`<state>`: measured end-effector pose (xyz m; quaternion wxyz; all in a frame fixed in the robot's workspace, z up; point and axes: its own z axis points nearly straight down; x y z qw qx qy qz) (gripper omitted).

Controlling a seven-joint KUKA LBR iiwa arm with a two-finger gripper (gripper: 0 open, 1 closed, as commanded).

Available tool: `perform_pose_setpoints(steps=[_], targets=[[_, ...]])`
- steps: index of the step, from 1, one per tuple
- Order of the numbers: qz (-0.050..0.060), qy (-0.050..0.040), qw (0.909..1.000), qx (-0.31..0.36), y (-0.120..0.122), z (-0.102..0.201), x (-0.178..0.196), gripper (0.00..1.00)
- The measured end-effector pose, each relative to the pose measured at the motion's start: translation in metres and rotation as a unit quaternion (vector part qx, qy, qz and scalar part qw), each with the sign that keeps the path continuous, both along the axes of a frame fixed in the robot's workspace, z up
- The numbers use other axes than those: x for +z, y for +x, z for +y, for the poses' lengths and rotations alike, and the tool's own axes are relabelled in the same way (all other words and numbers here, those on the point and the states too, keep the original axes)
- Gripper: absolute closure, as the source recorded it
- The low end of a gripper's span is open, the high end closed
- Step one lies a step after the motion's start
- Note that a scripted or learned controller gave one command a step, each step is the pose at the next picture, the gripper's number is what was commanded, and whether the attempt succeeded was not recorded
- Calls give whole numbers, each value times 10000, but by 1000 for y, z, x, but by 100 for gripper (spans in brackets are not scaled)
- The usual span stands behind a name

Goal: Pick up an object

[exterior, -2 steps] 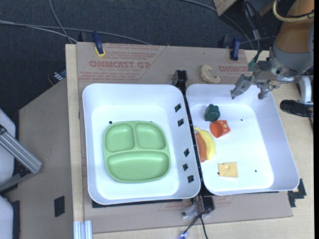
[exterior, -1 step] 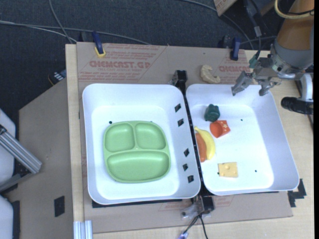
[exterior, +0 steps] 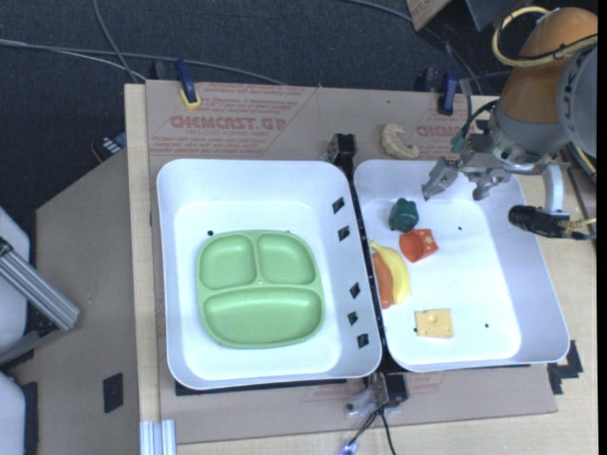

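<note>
Four small objects in right bin [exterior: 531, 282], gripper [exterior: 459, 184] with fingers spread and grasping nothing, dark green piece [exterior: 404, 214] near, at seven o'clock from jaws, red piece [exterior: 418, 245] just below it

Readable text, camera view. You can read one printed mark: red lettering "CHEMCAST GP" on the tan protective sheet [exterior: 237, 112] covering the bench behind the left bin [exterior: 180, 254]. Finer red print runs above and below that word along the sheet, too small for you to read. Similar red lettering shows on the sheet behind the right bin [exterior: 531, 301], partly covered and not legible to you.
</note>
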<state>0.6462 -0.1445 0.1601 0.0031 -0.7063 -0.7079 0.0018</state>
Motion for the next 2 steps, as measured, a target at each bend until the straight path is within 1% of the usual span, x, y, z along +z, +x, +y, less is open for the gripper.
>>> perform_pose_setpoints(steps=[1,2], targets=[[-16,-5,10000,-5,0,1,-41,0],[-8,-3,10000,-1,-1,2,-77,0]])
